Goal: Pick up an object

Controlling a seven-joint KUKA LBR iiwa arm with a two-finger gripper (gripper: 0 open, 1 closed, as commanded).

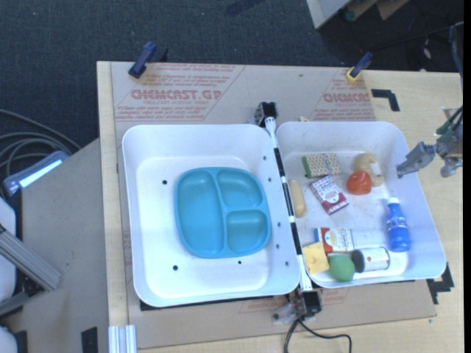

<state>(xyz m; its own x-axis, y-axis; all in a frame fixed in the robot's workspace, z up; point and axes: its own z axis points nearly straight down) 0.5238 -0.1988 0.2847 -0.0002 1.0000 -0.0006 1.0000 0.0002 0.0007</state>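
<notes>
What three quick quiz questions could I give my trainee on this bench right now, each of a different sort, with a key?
1. True or false: the blue divided plate lies in the right bin.
2. Multiple choice: what lies right beside the green ball at the right bin's near edge? A) the blue bottle B) the yellow block C) the red ball
3. Fill in: the pincer is at the right bin's ____ rim, above no object.

Key: 1 false, it lies in the left bin; 2 B; 3 right.
</notes>
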